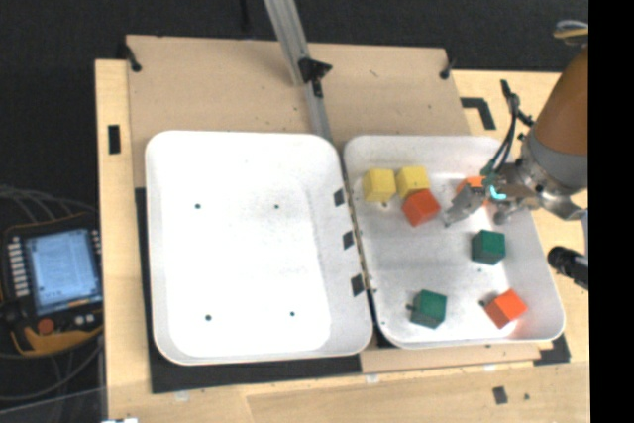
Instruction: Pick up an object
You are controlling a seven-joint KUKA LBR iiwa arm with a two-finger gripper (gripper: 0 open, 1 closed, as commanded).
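Right white bin (451, 337), coloured blocks (421, 206), tool (474, 201) above, grip state unclear

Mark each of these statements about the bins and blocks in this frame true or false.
1. All blocks lie in the right bin. True.
2. The two yellow blocks sit side by side. True.
3. There are three green blocks. False: two, one green block mid-right and another near the front.
4. The tool hangs over the left bin. False: it is over the right bin.
5. An orange block lies beside the yellow blocks. True.
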